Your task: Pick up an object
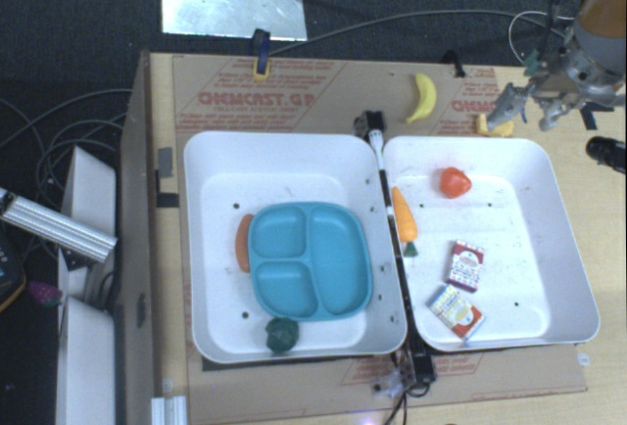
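A red tomato-like object [455, 182] is seen at the upper middle of the right bin [563, 217], lying apart from the other contents. An orange carrot [403, 214] with a green end is laid along the bin's left wall, beside the divider between the two bins. Two small red-and-white boxes are placed lower in the same bin: the upper box [465, 265] is tilted, and the lower box [457, 310] lies just below it, near the front wall.

The gripper [534, 107] is held at the upper right of the frame, above the bench beyond the right bin's far rim; its two fingers are spread apart and nothing is seen between them. A small yellow object [497, 126] is partly hidden below the left finger.

A yellow banana [423, 97] lies on the cardboard sheet [294, 90] behind the bins. In the left bin [211, 217] a blue divided plate [310, 259] is centred, with an orange sausage-like piece [242, 242] touching its left edge and a dark green object [281, 335] at its lower left.
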{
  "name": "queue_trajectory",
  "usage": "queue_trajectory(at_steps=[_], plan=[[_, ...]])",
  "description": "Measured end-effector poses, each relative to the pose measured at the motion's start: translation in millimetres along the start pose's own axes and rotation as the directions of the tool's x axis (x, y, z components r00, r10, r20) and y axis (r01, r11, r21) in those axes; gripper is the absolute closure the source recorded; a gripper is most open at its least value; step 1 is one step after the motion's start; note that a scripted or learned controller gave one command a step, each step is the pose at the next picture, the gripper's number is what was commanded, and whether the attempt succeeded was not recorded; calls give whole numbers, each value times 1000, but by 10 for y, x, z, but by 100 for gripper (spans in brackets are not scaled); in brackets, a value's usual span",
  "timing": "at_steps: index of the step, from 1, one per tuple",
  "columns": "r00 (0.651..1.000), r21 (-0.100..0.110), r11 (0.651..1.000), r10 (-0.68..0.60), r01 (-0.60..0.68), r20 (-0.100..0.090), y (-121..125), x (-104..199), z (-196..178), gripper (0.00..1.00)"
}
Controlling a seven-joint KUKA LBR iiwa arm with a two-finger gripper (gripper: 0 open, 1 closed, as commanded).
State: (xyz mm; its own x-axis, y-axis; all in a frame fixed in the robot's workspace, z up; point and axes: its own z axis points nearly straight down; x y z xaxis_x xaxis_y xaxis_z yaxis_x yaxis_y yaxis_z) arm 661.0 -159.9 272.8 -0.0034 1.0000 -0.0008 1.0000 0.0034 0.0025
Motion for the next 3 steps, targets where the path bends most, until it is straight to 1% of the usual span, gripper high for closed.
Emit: queue_trajectory(at_steps=[1,2,3], plan=[[1000,2,1000,1,-1,-1,-166,167,867,0],[1000,2,1000,-1,1,-1,-42,187,1889,0],[1000,-2,1000,-3,3,0,-28,187,1773,100]])
